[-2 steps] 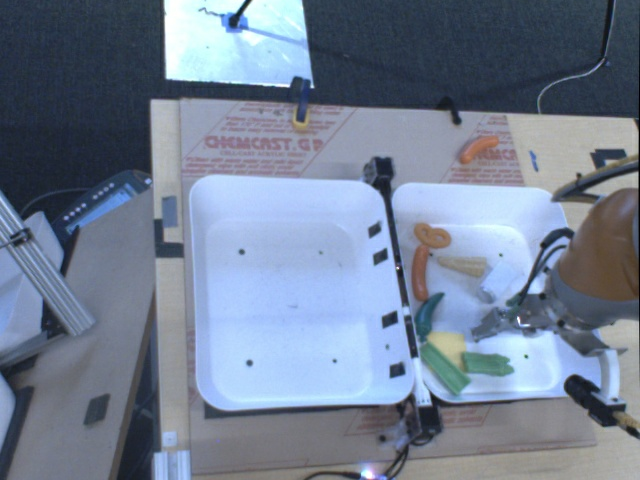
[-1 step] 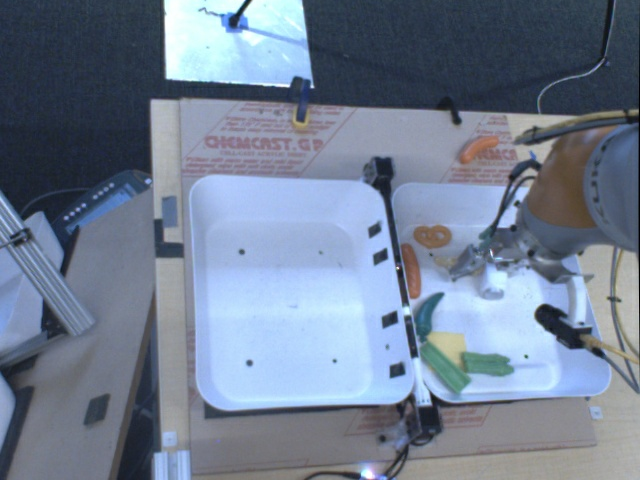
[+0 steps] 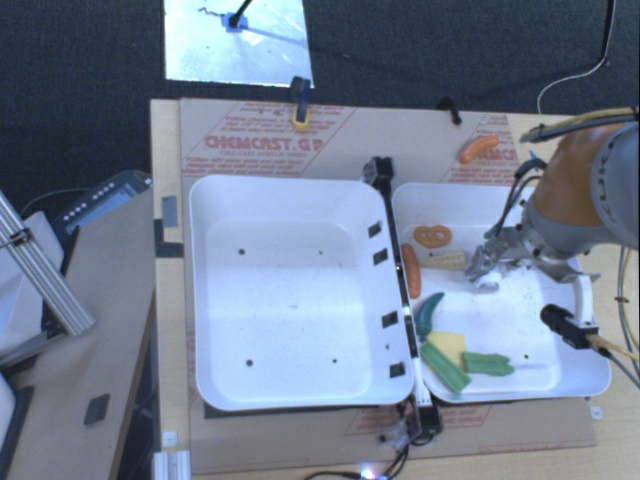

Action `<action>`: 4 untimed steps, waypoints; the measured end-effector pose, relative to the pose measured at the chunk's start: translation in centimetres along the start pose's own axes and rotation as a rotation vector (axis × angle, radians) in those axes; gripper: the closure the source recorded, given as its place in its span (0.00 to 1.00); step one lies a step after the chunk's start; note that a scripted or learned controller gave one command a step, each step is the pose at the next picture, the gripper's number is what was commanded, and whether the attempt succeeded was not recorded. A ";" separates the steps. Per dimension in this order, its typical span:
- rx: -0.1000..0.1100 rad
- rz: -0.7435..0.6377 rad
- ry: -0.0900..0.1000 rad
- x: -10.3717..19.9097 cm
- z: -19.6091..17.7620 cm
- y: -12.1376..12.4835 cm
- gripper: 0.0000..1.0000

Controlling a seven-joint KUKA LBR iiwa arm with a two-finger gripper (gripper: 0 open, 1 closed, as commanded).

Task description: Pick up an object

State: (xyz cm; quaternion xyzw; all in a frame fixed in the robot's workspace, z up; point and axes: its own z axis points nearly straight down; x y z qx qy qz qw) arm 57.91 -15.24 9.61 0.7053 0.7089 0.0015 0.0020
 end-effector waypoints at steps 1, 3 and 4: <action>0.003 -0.001 0.001 2.6 1.2 0.2 1.00; -0.002 -0.005 0.001 8.4 -9.0 2.5 1.00; 0.002 -0.005 0.003 13.5 -10.3 3.3 1.00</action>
